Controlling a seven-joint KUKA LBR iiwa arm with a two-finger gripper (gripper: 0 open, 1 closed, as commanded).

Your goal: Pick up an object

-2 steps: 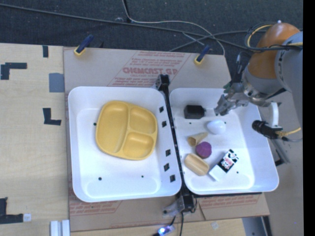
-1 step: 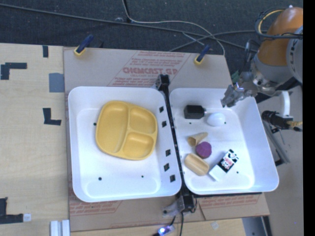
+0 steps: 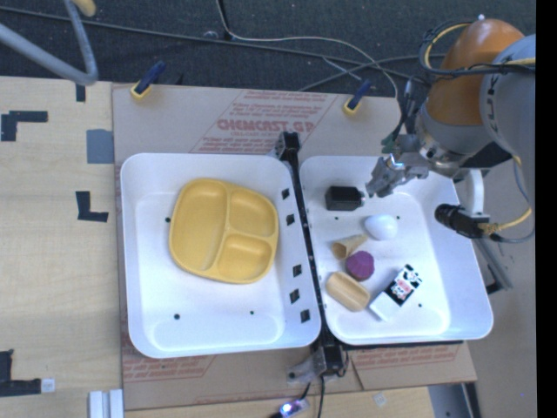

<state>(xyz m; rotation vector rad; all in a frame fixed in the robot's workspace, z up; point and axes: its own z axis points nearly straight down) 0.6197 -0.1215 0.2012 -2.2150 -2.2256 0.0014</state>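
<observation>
Cardboard sheet beneath two white bins on our wooden bench, dark carpet behind, gripper above right bin, finger state we cannot tell.

A wooden bench under brown cardboard meets dark carpet crossed by cables.

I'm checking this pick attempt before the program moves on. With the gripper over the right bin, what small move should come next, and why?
Probably a short descent toward the white egg-shaped object. The gripper sits over the upper part of the right bin, between the black block and that object, with nothing seen between its fingers. The object lies just below it in view, apart from its neighbours.
</observation>
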